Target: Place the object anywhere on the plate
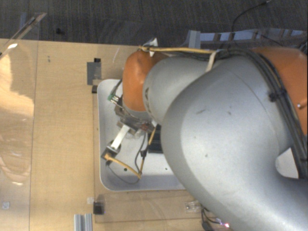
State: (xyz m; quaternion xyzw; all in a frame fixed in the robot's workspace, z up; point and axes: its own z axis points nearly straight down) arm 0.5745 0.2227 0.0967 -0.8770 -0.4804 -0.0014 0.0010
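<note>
My arm fills the right and middle of the camera view, with its orange band [134, 81] over the left white bin [103, 129]. Below the band, the gripper [132, 124] hangs low over the bin's floor, its lower end hidden by the wrist. A dark shape [155, 145] lies just right of the gripper, half under the arm; I cannot tell what it is. The arm covers most of the bin and everything to its right.
The bin's left wall and rounded front-left corner [107, 179] show. Small black clamps sit on the wooden bench at the bin's back-left [96, 70] and front-left [98, 207]. Bare bench [53, 129] stretches to the left.
</note>
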